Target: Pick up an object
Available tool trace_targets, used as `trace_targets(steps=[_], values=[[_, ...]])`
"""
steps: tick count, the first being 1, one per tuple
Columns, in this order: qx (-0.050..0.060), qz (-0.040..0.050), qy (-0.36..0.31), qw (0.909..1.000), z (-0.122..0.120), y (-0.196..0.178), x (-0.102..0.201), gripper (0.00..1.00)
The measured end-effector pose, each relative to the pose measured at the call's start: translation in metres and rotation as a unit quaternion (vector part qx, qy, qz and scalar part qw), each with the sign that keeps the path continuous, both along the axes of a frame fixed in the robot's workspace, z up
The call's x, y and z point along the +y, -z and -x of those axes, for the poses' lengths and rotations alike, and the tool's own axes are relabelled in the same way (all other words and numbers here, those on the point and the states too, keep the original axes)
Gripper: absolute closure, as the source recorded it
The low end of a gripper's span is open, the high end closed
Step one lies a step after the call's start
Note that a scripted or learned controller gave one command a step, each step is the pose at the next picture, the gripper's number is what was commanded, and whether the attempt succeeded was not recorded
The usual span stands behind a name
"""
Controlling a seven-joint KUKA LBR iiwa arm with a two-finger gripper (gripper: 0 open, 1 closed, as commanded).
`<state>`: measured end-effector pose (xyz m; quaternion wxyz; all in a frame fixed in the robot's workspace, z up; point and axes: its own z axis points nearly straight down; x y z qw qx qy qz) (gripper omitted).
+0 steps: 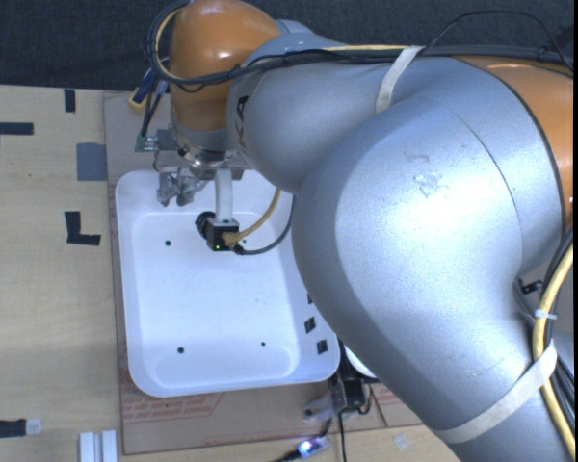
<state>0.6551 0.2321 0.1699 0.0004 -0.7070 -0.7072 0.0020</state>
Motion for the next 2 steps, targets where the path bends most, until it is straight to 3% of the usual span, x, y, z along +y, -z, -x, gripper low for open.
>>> trace_targets(steps=[1, 2], values=[[0.0, 0.0001, 0.0, 1.0, 0.03, -0.007, 0.0, 1.0], [0.001, -0.0004, -0.001, 1.0, 0.077, -0.029, 0.001, 1.0]])
